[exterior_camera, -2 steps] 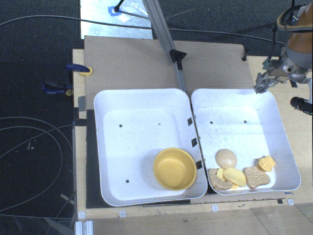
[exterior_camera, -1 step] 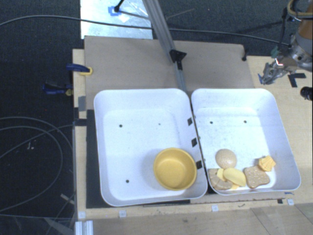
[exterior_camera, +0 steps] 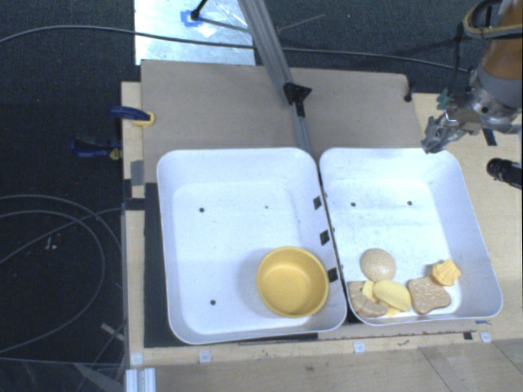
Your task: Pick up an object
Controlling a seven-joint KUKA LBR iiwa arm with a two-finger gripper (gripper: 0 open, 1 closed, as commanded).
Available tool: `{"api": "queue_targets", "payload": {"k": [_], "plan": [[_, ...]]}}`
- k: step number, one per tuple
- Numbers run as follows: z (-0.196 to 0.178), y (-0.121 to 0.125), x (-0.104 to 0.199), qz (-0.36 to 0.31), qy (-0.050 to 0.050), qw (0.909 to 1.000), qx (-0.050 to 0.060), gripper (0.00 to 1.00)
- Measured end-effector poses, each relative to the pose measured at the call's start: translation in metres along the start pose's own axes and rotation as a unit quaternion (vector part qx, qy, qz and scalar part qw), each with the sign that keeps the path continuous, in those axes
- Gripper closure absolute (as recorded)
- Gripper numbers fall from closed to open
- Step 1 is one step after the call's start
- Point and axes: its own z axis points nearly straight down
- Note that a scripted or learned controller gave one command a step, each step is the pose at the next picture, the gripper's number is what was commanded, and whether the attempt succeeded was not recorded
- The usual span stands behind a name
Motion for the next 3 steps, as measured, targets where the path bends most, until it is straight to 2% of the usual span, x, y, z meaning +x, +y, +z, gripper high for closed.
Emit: {"api": "queue_targets", "payload": {"k": [1,2,3], "plan": [[-0.004,-0.013,0.054,-0.001,0.001,1.0000,0.000,1.00],[-0.012,-0.037,0.106,-0.001,0.001,1.0000,0.001,1.00],[0.000,-0.052,0.150,0.000,0.001,1.0000,0.002,1.00]]}}
